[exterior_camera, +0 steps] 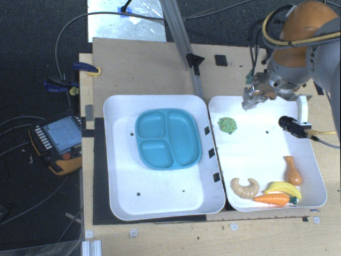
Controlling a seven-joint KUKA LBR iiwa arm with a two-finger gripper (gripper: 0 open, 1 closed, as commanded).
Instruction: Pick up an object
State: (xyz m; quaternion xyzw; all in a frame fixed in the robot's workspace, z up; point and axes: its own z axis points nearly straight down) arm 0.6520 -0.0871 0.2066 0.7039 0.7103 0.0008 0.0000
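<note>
Camera view: you have 2 white bins side by side; the left bin (122,196) carries a blue divided plate (168,138) with 3 compartments. The gripper (251,101) hangs at the upper edge of the right bin (256,143), upper right of the frame, below the orange-banded arm (306,31). Whether it is wide or narrow, you cannot tell from here. Nothing sits in its grasp. A green broccoli piece (228,125) lies just below and left of it, apart. Along the bin's lower right: croissant (244,188), carrot (273,199), banana (285,188), and a brown gourd (292,170) above them, well away from the gripper.
</note>
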